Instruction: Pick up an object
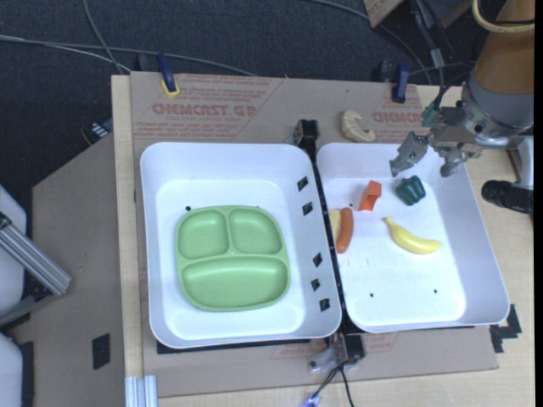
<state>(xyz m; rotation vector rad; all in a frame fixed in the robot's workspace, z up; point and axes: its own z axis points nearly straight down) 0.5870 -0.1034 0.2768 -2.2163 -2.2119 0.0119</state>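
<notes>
1. Arm (501, 58): grey with an orange band, entering from the right and reaching over the far part of the right bin.
2. Gripper (430, 159): its two fingers are spread apart and released, with nothing between them; one finger (407, 155) sits to the left, the other to the right, just above the green object.
3. Green object (411, 190): a small dark-green item lying in the far part of the right bin, directly below the spread fingers and apart from them.
4. Orange block (370, 196): just left of the green object, on the bin floor.
5. Banana (412, 238): yellow, lying nearer than the green object, toward the middle of the right bin.
6. Carrot-like piece (344, 230): orange, elongated, against the left wall of the right bin, with a pale yellow piece touching its left side.
7. Right bin (475, 261): shallow and white.
8. Left bin (161, 227): shallow and white, holding a green divided plate (232, 257) lying flat.
9. Beige curved item (357, 126): on the cardboard beyond the right bin.
</notes>
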